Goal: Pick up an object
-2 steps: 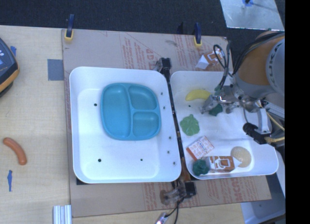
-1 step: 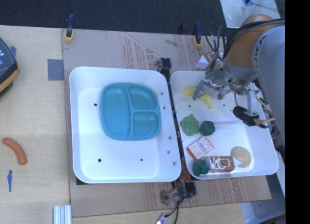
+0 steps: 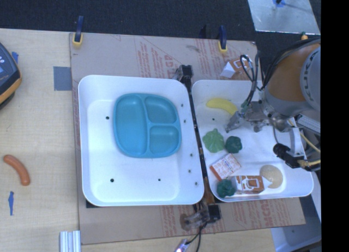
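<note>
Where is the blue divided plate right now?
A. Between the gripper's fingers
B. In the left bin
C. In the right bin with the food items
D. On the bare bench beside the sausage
B: the blue divided plate lies flat in the left bin, while the banana and other food items sit in the right bin.

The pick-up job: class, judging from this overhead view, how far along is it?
Done: the grey arm's gripper has reached into the right white bin, beside the yellow banana. In hand: nothing visibly held. The light green leafy toy, dark green round toy and orange-and-white packet lie on the bin floor. Left: closing on one object and lifting it.
</note>
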### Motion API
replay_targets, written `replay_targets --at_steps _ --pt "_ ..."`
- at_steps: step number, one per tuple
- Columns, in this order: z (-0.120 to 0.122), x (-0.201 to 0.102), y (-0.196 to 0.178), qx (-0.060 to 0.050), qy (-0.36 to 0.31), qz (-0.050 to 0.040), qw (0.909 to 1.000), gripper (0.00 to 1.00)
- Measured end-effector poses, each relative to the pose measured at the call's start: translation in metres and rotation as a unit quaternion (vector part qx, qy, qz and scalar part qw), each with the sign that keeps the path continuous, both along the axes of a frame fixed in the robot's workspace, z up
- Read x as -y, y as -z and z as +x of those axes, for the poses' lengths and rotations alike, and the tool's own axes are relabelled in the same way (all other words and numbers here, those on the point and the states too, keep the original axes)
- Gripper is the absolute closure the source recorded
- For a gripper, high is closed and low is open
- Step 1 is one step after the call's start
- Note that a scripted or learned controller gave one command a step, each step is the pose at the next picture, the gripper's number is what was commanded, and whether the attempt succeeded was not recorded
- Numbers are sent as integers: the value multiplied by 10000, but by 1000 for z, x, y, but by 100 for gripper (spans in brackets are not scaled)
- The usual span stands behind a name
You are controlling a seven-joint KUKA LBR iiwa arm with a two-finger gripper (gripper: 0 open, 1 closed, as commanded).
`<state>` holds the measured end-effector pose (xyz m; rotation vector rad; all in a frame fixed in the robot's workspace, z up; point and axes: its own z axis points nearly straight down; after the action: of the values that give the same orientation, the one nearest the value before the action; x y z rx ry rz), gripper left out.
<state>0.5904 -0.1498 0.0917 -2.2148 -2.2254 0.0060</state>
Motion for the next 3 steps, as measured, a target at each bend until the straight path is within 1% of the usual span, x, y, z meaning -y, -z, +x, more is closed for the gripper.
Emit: replay_targets --at_steps 1,2,3 --pt "66 -34 -1 9 3 11 10000 0" --pt "38 -48 0 0 8 1 10000 0" --pt "34 -54 0 -10 -1 3 10000 0"
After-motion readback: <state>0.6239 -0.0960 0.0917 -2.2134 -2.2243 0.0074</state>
